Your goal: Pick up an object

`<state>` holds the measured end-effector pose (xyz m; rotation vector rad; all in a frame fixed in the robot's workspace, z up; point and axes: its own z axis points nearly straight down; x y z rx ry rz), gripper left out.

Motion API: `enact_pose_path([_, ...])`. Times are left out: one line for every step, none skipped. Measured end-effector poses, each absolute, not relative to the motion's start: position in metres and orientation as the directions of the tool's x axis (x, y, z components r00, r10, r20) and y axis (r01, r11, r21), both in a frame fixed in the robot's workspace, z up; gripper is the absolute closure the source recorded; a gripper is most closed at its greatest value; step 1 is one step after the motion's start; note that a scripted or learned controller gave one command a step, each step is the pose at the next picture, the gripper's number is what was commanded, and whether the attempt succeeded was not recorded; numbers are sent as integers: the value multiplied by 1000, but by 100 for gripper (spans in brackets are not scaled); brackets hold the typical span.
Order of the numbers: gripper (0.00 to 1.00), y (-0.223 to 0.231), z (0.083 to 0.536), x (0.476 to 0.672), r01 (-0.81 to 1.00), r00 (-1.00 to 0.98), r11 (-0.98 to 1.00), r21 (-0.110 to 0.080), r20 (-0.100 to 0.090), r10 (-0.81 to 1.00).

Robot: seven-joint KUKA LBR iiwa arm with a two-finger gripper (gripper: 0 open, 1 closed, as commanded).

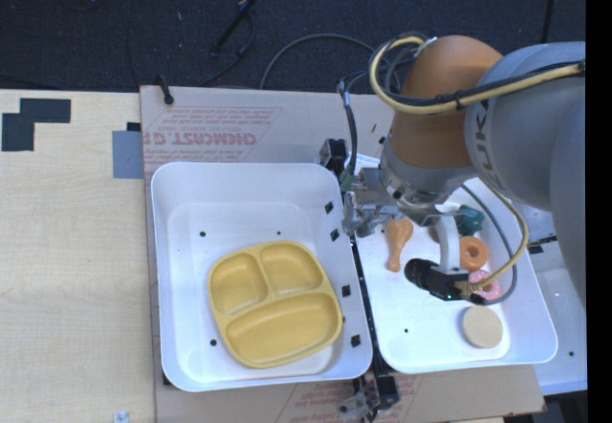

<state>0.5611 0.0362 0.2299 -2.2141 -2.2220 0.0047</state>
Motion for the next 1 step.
enact_pose_path([100, 83, 222, 559, 1000, -4, 4, -6, 1, 1000])
